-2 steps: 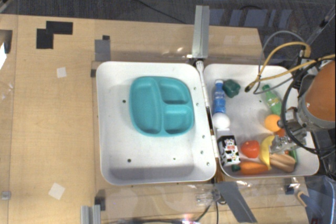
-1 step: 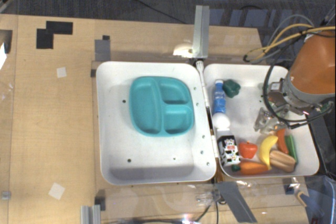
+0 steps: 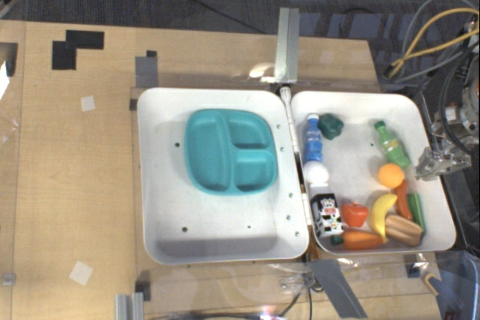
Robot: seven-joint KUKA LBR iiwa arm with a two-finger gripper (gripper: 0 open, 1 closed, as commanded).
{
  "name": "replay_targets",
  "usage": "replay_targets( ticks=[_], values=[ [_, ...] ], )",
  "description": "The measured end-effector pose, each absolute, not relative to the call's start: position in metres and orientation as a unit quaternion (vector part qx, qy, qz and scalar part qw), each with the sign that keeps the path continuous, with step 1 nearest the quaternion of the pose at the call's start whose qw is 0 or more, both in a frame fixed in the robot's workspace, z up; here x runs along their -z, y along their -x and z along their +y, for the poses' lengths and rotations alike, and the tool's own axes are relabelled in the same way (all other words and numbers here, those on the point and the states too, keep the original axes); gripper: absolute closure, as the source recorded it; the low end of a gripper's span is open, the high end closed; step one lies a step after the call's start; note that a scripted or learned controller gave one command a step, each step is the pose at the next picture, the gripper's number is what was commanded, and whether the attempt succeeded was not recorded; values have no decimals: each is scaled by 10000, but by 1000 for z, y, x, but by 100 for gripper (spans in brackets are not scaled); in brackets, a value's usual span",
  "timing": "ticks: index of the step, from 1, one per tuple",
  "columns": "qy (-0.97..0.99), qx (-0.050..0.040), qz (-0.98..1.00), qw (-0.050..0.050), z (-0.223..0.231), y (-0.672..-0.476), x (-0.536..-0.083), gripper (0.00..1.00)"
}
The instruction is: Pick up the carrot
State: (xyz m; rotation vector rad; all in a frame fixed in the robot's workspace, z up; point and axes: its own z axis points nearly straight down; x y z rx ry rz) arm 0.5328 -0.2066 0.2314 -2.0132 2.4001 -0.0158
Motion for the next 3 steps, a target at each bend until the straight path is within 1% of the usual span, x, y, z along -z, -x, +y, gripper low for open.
replay_targets(
  ticks=[1,2,3],
  values=[
    [6805,42,7327,26,-206,-493,-91,100],
    [5735,31,8192,43,-177,-490,-133,100],
    [4462,21,8949,38,-186,-490,-109,100]
  ],
)
